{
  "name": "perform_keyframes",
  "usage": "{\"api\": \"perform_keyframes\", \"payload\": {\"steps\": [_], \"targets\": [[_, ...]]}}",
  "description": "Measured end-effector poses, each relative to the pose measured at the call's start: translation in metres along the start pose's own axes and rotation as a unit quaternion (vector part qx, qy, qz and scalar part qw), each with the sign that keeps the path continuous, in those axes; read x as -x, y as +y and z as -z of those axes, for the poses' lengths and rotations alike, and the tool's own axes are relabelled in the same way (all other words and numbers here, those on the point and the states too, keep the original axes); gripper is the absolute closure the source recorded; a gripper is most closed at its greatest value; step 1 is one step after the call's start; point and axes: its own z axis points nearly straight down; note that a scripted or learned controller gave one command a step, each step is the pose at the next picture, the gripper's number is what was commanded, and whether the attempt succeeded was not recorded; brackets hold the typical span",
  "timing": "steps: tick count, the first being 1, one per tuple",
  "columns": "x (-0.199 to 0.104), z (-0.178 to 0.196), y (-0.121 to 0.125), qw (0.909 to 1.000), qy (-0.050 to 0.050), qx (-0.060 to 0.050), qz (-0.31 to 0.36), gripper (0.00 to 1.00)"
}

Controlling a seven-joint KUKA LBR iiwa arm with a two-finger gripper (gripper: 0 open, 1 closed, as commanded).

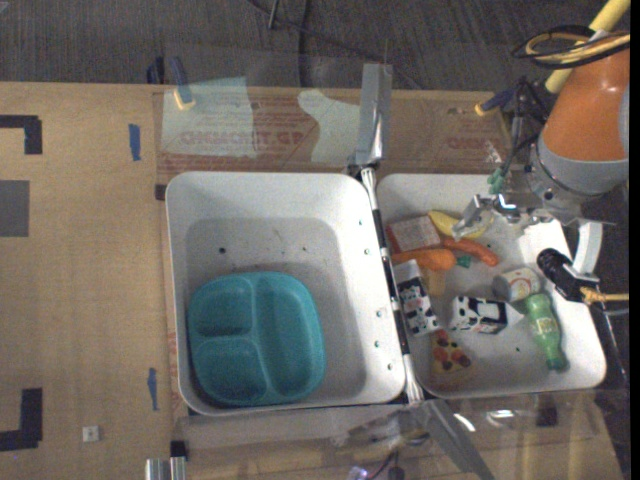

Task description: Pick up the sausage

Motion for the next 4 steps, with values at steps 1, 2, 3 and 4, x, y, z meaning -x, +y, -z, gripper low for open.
{"api": "perform_keyframes", "payload": {"steps": [1, 2, 3, 4], "targets": [[0.047, -0.112, 0.015, 0.999, -0.002, 0.006, 0.044, 0.0], [0.052, -0.051, 0.04, 0.9996, -0.001, 0.002, 0.026, 0.0], [0.093, -0.106, 0.038, 0.9998, 0.0, 0.003, 0.022, 0.0], [0.034, -0.111, 0.016, 0.9998, -0.001, 0.005, 0.021, 0.0]]}}
